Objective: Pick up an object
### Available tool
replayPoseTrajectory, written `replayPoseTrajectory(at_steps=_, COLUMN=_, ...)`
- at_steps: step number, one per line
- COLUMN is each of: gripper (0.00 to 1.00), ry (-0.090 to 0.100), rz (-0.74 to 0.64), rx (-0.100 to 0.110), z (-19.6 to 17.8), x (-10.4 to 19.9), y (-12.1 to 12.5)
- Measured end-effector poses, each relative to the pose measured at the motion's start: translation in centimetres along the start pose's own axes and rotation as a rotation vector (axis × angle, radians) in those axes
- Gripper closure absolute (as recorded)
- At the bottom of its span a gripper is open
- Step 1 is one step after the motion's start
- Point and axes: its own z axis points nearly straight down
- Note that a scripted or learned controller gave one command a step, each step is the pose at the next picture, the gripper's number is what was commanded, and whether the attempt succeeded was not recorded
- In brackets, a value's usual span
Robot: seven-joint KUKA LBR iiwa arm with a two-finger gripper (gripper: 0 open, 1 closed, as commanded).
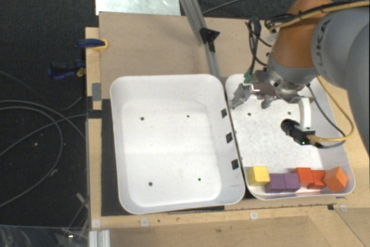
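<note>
Along the near edge of the right bin (341, 142) lie a yellow block (258, 174), a purple block (282, 182), a red block (309, 177) and an orange block (336, 179), in a row. My gripper (252, 101) hangs over the far left part of that bin, well away from the blocks. Its fingers are spread open with nothing between them. The grey arm with its orange band (298, 37) reaches in from the right.
The left bin (124, 124) lies beside the right one, with black clips (229, 137) along the shared rim. A slanted metal pole (191, 6) rises behind the bins. A black connector with a yellow cable (295, 130) hangs over the right bin.
</note>
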Motion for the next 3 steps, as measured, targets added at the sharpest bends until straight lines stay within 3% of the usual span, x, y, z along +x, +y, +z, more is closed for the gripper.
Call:
replayPoseTrajectory(at_steps=1, gripper=0.0, ry=-0.003, rz=0.002, rx=-0.01, z=-5.0, x=1.7, y=2.0)
replayPoseTrajectory(at_steps=2, gripper=0.0, ry=-0.001, rz=0.001, rx=0.002, z=-0.5, x=6.3, y=-1.5)
replayPoseTrajectory(at_steps=3, gripper=0.0, ry=0.0, rz=0.0, rx=0.002, z=0.0, x=10.8, y=-8.3)
